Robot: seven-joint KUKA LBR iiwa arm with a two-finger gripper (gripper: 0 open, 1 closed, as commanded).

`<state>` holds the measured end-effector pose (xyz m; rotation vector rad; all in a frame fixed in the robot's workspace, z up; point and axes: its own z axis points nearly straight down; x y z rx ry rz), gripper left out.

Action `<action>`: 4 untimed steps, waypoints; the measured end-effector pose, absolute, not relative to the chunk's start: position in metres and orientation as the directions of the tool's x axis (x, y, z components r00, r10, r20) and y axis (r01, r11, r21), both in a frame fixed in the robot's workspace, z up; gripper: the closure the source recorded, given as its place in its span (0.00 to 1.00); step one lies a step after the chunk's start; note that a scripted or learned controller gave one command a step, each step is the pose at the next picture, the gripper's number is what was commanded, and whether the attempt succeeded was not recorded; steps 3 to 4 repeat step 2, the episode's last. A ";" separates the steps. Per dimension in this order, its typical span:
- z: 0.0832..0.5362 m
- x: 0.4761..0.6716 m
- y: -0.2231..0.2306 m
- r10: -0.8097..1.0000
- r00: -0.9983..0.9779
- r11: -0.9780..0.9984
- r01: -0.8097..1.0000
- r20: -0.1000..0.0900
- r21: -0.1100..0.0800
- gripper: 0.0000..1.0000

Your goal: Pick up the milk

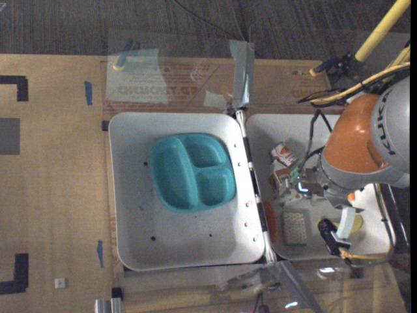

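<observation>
Camera view is taken from above the surface, and in it the jaws are set low in the right bin [266, 133], beneath the arm [355, 142]; whether they are apart or together cannot be told, since the wrist covers them. Right at the jaws a small brown-and-white carton [281, 177] is seen, perhaps touching them. Just past it, toward the bin's back corner, the milk [284, 153] is taken to be the white carton with the red top, lying tilted. The step in hand is judged to be the approach. It would be done well if the jaws were centred over the milk alone, turned across its narrow sides, and lowered without the nearer carton being nudged. On the jaws' other side, near, a beige pad [294, 227] and a red thing [269, 220] against the wall are best left alone; a yellow thing [352, 223] is partly hidden by the arm. Farthest off, a teal divided plate [193, 171] is laid in the left bin [130, 227]. The labels are too small to be read, so which carton is the milk is not certain.
</observation>
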<state>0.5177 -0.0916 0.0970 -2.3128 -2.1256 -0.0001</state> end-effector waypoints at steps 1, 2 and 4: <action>0.107 0.518 -0.095 0.996 0.092 -0.092 0.996 0.000 0.002 1.00; 0.184 0.535 -0.016 0.996 0.094 -0.094 0.996 0.000 -0.001 1.00; 0.184 0.535 -0.016 0.996 0.094 -0.094 0.996 0.000 -0.001 1.00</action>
